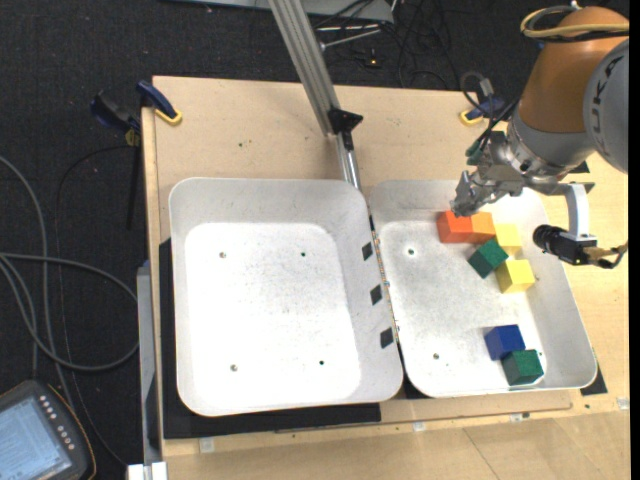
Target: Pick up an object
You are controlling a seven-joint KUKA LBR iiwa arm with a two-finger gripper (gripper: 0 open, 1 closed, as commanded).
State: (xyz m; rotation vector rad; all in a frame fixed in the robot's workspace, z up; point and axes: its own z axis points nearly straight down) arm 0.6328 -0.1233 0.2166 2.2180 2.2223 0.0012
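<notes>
My gripper [468, 206] hangs over the far part of the right bin [440, 308], right above an orange-red block [455, 227]. Its tip touches or nearly touches the block's far edge. Beside that block lie an orange block [483, 225], a yellow block [508, 235], a dark green block [489, 258] and another yellow block [516, 274]. A blue block [503, 341] and a green block [523, 366] sit near the bin's front right corner.
The left bin [200, 268] lies beside the right one, with black clips along the shared rim [378, 293]. A slanted metal pole [310, 58] crosses the bench's far side. Clamps [160, 103] hold the bench's far corners.
</notes>
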